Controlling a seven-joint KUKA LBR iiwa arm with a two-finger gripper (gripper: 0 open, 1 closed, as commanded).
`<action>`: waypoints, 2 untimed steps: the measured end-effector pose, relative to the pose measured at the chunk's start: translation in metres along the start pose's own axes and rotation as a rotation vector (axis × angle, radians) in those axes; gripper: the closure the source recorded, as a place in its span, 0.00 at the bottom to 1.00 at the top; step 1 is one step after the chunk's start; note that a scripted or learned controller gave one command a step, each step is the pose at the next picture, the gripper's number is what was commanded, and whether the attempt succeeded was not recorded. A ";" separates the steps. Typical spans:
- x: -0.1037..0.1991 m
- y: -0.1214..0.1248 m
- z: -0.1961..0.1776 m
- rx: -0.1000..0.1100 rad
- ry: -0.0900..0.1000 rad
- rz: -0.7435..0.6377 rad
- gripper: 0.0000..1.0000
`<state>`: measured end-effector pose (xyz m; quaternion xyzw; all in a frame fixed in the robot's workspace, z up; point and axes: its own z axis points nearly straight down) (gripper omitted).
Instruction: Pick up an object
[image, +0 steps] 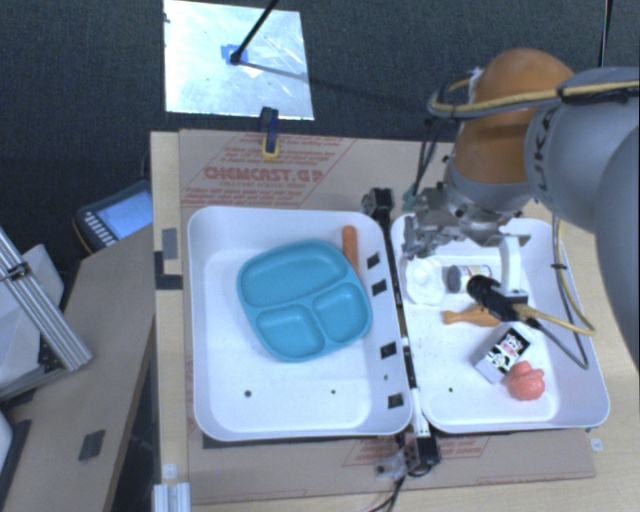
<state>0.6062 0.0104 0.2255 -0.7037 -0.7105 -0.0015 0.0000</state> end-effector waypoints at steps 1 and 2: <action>0.057 -0.017 -0.005 0.002 0.001 -0.001 1.00; 0.097 -0.044 0.008 0.005 -0.001 0.001 1.00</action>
